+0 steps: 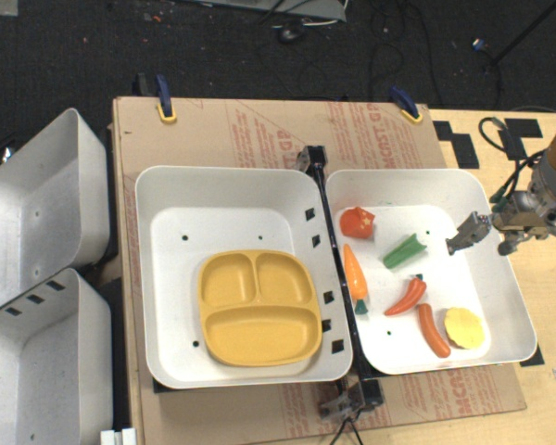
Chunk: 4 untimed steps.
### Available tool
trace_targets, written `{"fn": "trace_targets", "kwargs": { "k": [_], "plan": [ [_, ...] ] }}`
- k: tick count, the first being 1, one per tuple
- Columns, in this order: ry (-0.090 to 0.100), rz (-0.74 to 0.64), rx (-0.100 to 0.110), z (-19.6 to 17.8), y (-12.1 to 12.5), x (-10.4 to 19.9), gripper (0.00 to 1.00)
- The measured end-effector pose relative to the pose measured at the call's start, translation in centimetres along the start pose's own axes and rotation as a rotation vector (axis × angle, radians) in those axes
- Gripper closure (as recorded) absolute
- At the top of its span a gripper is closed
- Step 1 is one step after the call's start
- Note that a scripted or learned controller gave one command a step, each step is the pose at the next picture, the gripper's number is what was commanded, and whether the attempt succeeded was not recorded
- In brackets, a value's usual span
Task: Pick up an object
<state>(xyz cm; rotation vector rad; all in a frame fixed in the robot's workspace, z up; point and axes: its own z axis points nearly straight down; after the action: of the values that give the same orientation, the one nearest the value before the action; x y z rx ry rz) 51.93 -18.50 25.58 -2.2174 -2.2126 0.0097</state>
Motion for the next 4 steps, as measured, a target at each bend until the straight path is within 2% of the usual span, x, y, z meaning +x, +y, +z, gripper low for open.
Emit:
{"fn": "trace_targets", "kwargs": {
  "k": [1,2,3,4],
  "plan": [
    [-0.002,-0.003,-0.01,-0.6,0.2,0.0,0.0],
    [-0.001,-0.001,-0.007,3.8,0.2,0.3,0.0],
    [0.0,-0.001,-0.004,9.9,-0.4,1.0,0.0],
    [-0.001,-0.001,-0.007,14.4,-0.5,0.4,0.0]
  ]
}}
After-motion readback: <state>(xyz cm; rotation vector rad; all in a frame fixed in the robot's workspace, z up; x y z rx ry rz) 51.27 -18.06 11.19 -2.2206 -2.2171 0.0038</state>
